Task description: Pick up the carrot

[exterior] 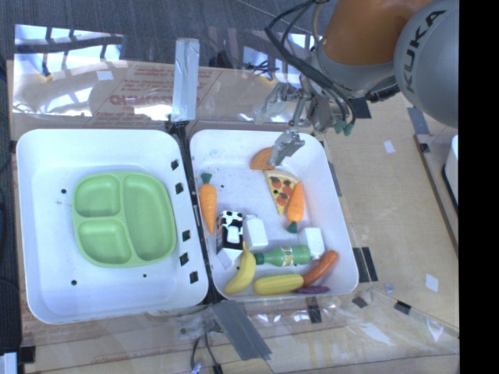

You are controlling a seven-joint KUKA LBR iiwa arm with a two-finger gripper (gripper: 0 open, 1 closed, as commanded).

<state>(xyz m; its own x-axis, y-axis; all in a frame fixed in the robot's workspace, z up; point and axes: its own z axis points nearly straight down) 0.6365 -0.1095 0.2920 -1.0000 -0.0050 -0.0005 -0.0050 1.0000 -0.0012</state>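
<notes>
On a taped bench, the right bin (337, 201) is entered by the gripper (285, 148), its grip state indiscernible; the carrot (207, 206), by that bin's left wall, should be approached squarely.

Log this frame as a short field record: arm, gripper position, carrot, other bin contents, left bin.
arm: grey KUKA arm, reaching in from the right
gripper: low over right bin's far end, above an orange piece
carrot: lying along right bin's left wall, apart from gripper
nearby: pizza slice, second carrot, banana, green bottle
left bin: green divided plate
</notes>
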